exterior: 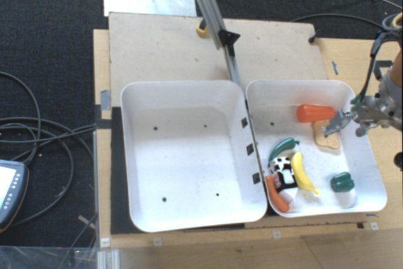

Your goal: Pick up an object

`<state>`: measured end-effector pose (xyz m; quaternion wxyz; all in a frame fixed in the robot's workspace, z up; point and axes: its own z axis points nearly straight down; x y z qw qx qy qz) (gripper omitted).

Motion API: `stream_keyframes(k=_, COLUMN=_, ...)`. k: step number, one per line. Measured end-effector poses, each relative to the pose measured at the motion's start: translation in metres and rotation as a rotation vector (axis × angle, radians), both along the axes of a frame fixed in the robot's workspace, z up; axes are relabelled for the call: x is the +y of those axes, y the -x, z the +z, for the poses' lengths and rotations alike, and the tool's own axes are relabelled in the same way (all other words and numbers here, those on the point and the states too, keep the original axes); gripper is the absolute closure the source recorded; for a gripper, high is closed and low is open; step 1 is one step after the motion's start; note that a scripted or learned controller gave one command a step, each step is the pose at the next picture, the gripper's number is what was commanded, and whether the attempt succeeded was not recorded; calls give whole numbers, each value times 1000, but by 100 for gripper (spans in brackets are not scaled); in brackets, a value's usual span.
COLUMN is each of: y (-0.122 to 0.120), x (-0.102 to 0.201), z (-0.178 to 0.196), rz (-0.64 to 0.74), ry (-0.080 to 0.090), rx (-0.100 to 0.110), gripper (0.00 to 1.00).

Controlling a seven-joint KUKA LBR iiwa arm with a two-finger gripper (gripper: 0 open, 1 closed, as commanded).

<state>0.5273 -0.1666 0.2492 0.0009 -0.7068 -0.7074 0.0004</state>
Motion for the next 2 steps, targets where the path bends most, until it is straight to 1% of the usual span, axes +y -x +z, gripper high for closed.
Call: stream_keyframes(k=2, y=9, x=-7, z=-87, rz=-1, ry=0, rx=0, gripper=0)
